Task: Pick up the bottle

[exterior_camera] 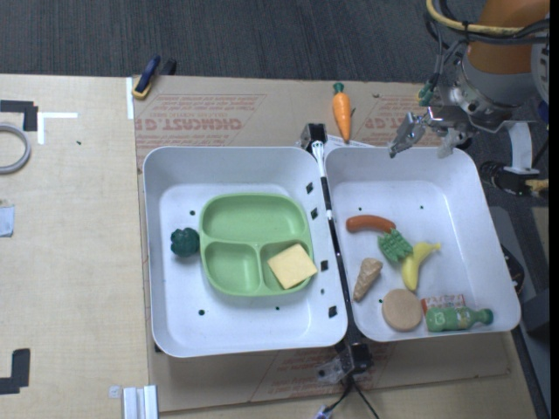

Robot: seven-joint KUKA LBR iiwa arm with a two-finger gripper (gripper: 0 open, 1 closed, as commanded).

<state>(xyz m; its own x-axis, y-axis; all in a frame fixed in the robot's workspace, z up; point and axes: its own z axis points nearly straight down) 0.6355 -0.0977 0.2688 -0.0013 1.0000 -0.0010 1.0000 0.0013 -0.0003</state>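
Observation:
A small green bottle (457, 318) with a red and white label lies on its side in the right bin (454, 190), at the near right corner. My gripper (426, 136) hangs over the far rim of that bin, well away from the bottle. Its two fingers stand apart, open, with nothing between them.
The right bin also holds a sausage (370, 223), a green leafy piece (395, 246), a banana (417, 264), a cone (368, 278) and a round tan disc (403, 309). The left bin (175, 304) holds a green divided plate (256, 244) with a cheese slice (291, 266) and a broccoli (184, 242). A carrot (341, 110) lies behind the bins.

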